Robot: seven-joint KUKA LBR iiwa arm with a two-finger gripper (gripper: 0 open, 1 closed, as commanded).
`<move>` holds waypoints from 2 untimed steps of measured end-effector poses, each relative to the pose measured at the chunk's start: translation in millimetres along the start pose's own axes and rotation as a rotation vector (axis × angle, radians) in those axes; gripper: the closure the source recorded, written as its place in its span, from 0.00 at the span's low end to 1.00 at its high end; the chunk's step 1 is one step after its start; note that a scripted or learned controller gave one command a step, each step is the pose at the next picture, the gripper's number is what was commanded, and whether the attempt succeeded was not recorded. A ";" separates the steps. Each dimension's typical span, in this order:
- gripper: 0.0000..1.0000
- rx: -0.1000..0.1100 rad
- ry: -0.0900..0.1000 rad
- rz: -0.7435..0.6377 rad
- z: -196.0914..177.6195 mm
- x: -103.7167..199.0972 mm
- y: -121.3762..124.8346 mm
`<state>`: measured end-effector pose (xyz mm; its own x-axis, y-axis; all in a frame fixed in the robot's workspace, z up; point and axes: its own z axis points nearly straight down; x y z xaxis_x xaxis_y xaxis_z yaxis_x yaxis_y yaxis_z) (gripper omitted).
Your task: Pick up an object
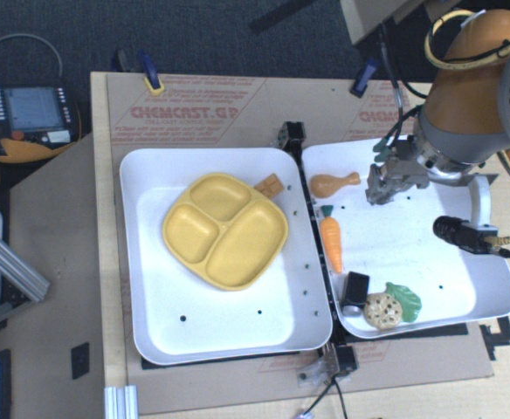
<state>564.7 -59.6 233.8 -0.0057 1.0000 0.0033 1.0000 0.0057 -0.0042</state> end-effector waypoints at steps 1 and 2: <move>1.00 -0.001 0.000 -0.001 -4.7 58.1 -9.7; 1.00 -0.001 -0.002 0.000 1.1 105.9 -16.9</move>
<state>547.2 46.2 233.2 -0.0052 1.0000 0.0016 1.0000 0.0052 -0.0035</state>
